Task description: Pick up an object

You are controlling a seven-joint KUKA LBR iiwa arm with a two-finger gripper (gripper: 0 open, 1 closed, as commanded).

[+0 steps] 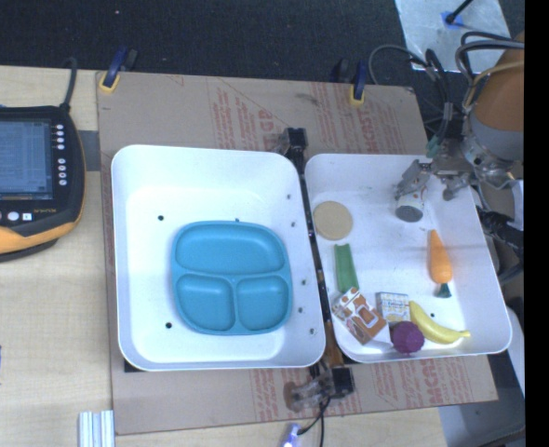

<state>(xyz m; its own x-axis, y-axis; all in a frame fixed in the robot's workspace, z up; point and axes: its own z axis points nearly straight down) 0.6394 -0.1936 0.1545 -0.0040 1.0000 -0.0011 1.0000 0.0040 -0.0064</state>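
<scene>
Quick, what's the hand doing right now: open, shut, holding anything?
Hand: open, holding nothing, over the far end of the right-hand white bin.

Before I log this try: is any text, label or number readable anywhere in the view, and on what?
Nothing can be read for certain.
Red print on the cardboard sheet: blurred, unreadable.
Lines on the teach pendant screen: too small to read.
Print on the orange-and-white packet and the pale packet in the right bin: too small to read.
</scene>
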